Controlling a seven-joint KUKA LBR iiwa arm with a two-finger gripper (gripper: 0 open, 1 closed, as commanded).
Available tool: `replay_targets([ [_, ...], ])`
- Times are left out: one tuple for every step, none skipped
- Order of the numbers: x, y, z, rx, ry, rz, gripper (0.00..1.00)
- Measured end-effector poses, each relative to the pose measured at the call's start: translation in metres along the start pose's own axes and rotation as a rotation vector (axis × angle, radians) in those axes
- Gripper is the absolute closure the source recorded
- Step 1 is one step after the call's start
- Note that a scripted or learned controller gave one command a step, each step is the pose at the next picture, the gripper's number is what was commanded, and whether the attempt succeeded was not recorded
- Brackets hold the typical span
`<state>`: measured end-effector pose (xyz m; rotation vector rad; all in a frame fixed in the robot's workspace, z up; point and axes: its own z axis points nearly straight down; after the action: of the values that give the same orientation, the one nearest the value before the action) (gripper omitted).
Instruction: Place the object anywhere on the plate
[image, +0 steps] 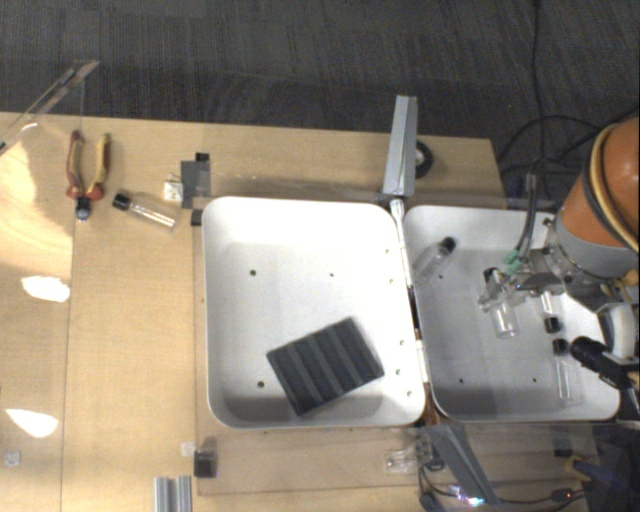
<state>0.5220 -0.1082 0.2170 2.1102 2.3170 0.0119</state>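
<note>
Object: small clear vial-like piece with a dark cap, lying loose on the floor of the right bin, near its upper-left corner.

Target, as I read it: the dark ribbed plate, tilted, in the lower part of the left bin. Nothing rests on it.

Gripper sits low in the right bin, right of and below the vial and apart from it. The fingers look spread with nothing between them.

Progress: pick, carry across and release all remain.
</note>
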Motion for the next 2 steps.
replay_targets([
  [0.033,0.070,0.034,0.008,-0.001,0.213,1.00],
  [0.099,0.122,0.034,0.007,0.000,-0.133,1.00],
])
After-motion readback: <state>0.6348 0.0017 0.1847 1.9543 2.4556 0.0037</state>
